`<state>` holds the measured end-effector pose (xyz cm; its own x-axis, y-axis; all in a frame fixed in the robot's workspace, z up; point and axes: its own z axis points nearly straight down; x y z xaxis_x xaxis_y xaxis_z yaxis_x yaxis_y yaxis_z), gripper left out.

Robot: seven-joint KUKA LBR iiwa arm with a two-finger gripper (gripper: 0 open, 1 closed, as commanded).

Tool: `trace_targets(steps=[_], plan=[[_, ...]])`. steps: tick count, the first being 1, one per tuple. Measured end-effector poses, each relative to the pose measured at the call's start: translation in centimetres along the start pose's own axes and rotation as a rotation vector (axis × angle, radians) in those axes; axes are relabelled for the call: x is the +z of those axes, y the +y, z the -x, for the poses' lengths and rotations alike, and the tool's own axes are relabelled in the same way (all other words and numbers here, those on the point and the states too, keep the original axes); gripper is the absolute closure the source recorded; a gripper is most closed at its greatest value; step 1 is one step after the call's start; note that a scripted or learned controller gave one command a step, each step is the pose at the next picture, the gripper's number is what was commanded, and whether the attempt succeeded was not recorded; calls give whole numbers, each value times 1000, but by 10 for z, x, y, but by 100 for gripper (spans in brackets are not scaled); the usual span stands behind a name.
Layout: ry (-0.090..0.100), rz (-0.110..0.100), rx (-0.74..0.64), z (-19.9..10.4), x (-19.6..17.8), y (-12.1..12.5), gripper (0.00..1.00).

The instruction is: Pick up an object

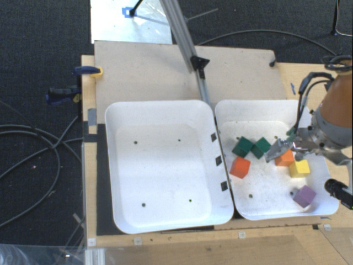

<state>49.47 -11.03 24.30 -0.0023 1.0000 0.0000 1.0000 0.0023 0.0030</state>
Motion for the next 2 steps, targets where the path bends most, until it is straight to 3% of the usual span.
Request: trace_targets(steps=[1,2], plan=[[-2,8,-4,3,-155,-9,0],[1,-9,1,20,35,11,0]])
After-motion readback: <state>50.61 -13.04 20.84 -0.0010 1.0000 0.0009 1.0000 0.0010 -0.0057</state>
